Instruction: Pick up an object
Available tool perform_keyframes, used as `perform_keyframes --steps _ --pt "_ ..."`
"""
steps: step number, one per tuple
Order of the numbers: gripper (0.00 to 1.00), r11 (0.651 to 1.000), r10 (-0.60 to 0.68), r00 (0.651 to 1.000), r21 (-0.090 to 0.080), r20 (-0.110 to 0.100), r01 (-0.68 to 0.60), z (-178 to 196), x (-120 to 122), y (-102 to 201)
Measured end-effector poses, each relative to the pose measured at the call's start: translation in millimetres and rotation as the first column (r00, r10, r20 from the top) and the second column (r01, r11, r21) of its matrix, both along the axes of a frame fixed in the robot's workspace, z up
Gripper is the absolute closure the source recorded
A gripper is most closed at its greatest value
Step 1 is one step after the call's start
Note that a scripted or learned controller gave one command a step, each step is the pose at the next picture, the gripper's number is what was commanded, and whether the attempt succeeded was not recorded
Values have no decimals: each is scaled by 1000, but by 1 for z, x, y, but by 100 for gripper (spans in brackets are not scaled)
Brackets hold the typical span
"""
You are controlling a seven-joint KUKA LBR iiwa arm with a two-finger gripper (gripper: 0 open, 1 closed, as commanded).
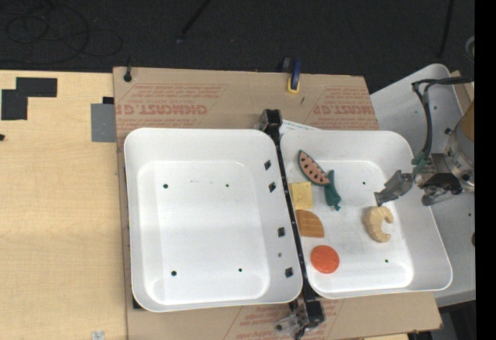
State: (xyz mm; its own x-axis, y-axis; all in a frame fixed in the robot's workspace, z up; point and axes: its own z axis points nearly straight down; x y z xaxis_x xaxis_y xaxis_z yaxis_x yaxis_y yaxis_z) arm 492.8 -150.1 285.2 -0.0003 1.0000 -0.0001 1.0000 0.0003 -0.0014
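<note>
Camera view: gripper (390,190) hangs just above the croissant (379,223), probably lining up a grab; can't tell its state.

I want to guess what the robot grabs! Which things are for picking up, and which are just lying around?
For the job:
pale croissant-shaped toy
round orange disc
watermelon slice toy
teal stick-shaped toy
yellow square block
orange-brown wedge
gripper

Just lying about:
blue-and-yellow clamp
left white bin

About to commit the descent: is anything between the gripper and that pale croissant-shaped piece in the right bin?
Nothing visible. The gripper is just above the croissant piece in the picture, with bare bin floor between them. The green piece lies off to the picture's left.
</note>
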Motion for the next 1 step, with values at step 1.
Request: perform_keyframes --steps 1 --pt "100 1000 0 1000 1 -2 0 10 0 -1"
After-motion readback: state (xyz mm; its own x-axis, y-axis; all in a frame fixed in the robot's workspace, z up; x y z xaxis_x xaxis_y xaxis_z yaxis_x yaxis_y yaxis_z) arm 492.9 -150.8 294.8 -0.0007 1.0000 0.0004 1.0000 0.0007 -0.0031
